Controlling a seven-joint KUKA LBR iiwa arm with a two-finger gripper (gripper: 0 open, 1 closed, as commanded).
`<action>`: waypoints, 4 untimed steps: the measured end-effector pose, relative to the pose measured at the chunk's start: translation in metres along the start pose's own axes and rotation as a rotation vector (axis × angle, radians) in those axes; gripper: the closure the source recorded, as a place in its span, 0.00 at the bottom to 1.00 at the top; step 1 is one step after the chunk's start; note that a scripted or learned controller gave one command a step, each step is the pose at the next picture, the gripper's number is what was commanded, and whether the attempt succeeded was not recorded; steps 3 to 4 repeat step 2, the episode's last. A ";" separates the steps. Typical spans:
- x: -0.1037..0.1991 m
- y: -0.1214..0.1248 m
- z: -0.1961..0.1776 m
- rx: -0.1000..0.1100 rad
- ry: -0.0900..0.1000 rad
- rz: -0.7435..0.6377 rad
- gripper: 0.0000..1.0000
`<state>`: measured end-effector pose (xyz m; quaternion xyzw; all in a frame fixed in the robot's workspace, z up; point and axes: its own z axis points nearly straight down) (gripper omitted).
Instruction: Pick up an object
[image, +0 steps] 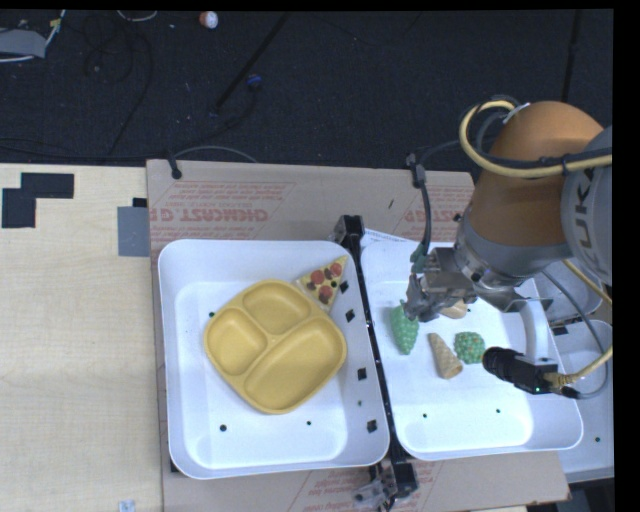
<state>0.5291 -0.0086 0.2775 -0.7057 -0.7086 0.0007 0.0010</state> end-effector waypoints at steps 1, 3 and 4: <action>0.040 0.030 0.024 0.000 -0.001 0.002 1.00; 0.082 0.055 0.025 -0.001 -0.001 0.002 1.00; 0.082 0.055 0.025 -0.001 -0.001 0.002 1.00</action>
